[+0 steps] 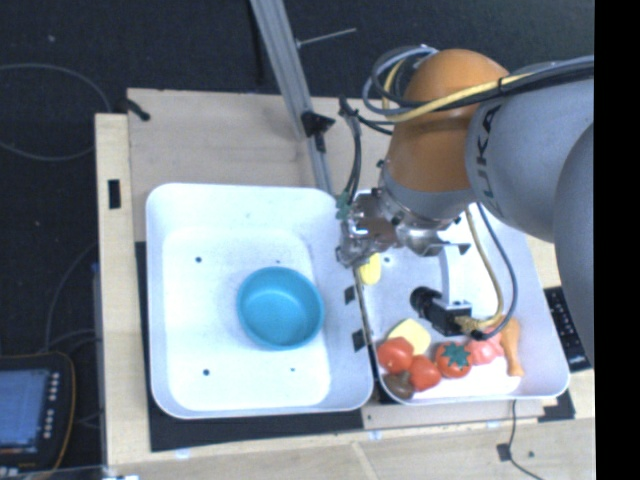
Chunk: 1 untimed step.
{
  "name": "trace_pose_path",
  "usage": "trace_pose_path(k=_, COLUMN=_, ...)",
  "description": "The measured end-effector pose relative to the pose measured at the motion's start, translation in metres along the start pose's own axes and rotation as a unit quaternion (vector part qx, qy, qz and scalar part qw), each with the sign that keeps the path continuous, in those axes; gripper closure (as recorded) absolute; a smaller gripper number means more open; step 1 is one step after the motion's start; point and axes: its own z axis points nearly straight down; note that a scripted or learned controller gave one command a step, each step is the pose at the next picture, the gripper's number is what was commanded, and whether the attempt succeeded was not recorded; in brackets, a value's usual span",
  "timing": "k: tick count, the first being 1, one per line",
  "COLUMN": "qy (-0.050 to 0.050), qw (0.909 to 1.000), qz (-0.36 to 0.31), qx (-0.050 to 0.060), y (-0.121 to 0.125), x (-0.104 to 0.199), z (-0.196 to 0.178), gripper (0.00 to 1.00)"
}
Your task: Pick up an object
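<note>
1. My gripper (362,251) hangs over the right bin's (545,373) left wall; whether it is open or closed I cannot tell.
2. Just below it sits a small yellow piece (370,271), probably light, hard plastic, smooth and likely slippery.
3. I'd pinch its narrow sides.

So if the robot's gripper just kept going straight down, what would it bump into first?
Probably the small yellow thing right under the gripper, at the right bin's left edge, though depth is hard to judge from above.

Probably a robotics lab: bench (200,138), white bins (180,268).
</note>
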Motion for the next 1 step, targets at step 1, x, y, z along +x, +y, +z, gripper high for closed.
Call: trace_pose_path(k=1, qy=-0.001, qw=1.0000, qz=0.001, qx=0.001, y=-0.0247, x=0.0423, z=0.0088, gripper=1.00)
